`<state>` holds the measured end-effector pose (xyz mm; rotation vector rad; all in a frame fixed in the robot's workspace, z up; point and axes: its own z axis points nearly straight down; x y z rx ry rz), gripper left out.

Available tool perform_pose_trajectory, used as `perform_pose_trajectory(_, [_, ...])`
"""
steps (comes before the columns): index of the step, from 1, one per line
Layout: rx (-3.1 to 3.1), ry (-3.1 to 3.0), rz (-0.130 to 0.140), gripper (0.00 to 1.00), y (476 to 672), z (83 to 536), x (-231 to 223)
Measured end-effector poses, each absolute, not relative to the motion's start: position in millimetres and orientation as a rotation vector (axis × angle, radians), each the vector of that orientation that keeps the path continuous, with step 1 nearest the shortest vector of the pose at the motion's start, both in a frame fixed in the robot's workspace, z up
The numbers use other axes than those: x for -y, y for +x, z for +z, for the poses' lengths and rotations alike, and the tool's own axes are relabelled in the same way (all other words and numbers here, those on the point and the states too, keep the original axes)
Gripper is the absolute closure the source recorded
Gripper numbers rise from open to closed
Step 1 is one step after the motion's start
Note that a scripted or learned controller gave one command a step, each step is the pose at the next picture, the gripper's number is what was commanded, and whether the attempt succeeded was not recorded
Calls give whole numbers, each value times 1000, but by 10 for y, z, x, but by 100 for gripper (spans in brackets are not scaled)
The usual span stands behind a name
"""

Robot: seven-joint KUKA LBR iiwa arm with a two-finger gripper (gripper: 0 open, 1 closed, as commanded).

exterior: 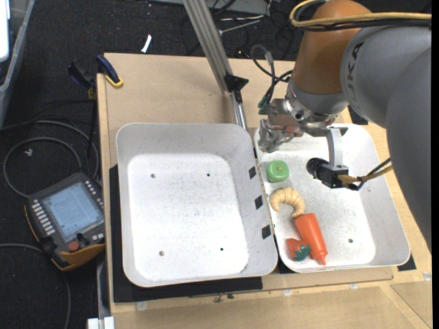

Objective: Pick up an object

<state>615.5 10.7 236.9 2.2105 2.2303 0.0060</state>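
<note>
Nearest object: a small green cylinder (277,171) is seen in the right bin (363,204), near its left wall and toward the far end.
Direction from gripper: the green cylinder lies just below the gripper (273,137) in the camera view, that is, slightly nearer the front of the bench; the two are close but no contact is seen.
Other candidates: a pale curved piece (286,199) is found just in front of the cylinder, and an orange carrot-shaped toy (310,233) beyond it, its long axis running from the bin's middle toward the front edge, with a red and green end (299,250).
Long axis of cylinder: none to speak of; it stands with its round face up, so no particular approach angle is judged to be required.
Left bin (185,204): white, with nothing between it and the gripper's reach.
Gripper state: nothing is seen held; how far the gripper is parted cannot be told from this slant.
Coming move: a short descent and a small shift toward the front is judged to be needed.
</note>
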Motion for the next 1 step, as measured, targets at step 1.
perform_pose_trajectory(1, [-2231,2211,6,100,6289,2442,-664])
